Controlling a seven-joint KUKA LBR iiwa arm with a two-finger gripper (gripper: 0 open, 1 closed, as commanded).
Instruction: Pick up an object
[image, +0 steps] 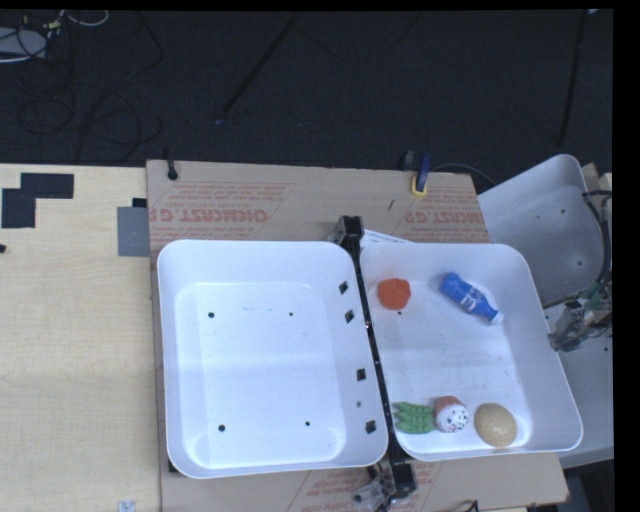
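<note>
Jaws: state cannot be told.
Right bin (520, 270): orange ball (394, 293), blue bottle (468, 297), green toy (412, 417), spotted ball (451, 414), tan egg (495, 424).
Cardboard (300, 205): red print "CHEMCAST", upside down.

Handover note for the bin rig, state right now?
Right bin holds everything: orange ball near its far left corner, blue bottle lying on its side to the ball's right, and along the near wall a green toy, a white-and-red ball and a tan egg-shaped object. Left bin is beside it.
Done: nothing picked; all five objects rest on the bin floor.
Left: choose one and lift it. The orange ball stands apart from the rest and is probably the easiest grasp.
</note>
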